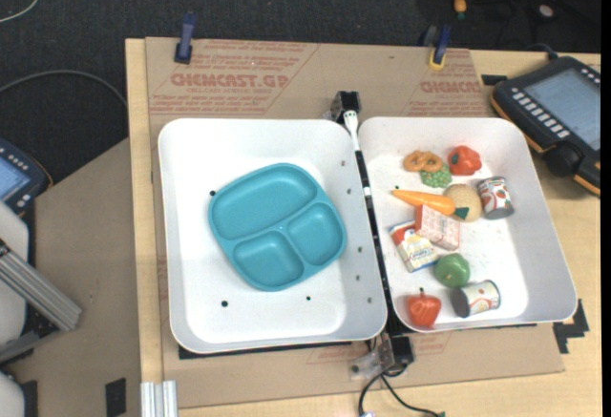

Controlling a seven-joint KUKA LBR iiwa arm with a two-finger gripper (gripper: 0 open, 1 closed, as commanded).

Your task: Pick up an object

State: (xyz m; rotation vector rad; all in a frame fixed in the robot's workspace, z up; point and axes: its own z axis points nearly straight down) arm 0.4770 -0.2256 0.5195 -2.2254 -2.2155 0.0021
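The right white bin [535, 215] holds several small toy foods. A pretzel [421, 160], a red pepper [465, 159] and a green broccoli piece [436, 178] lie at its far side. An orange carrot [423, 199] lies beside a beige potato [462, 199] and a small can [495, 197]. Nearer the front are a pink wafer block [441, 230], a small carton [413, 248], a green lime [452, 269], a second can [476, 298] and a red tomato [423, 309]. The left white bin [191, 291] holds a teal divided plate [277, 225].
Both bins sit on a cardboard sheet [286, 72] clamped to the bench with blue and yellow clips. A black handheld pendant [558, 110] lies at the right, beyond the right bin. A metal rail [38, 296] stands at the left edge.
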